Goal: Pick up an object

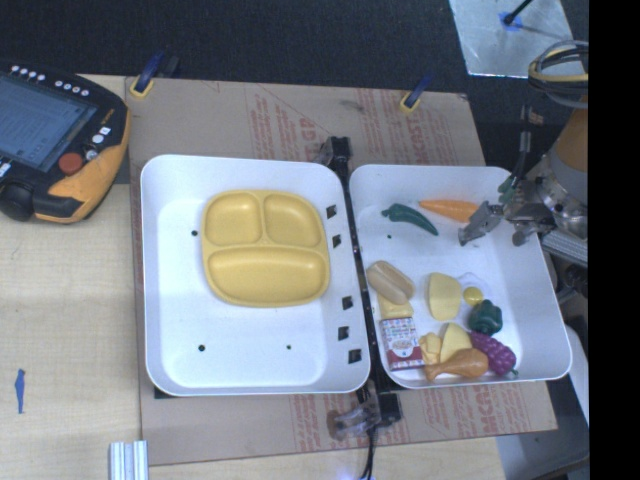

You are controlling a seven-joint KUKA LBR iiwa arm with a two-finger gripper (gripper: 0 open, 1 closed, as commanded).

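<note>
The right white bin [530,268] holds several toy foods. An orange carrot [448,208] and a dark green chili [410,218] lie near its far wall. Toward the front are a bread roll [390,281], a yellow wedge [444,295], a dark green piece [486,317], purple grapes [496,353], a drumstick [458,366] and a red-and-white packet [400,344]. My gripper [496,232] hovers over the bin's far right corner, just right of the carrot. It is open, with nothing between its fingers.
The left white bin [170,268] carries a yellow divided plate [266,247]. A teach pendant [50,143] lies on the bench at the far left. Clips [342,153] join the bins along the middle seam.
</note>
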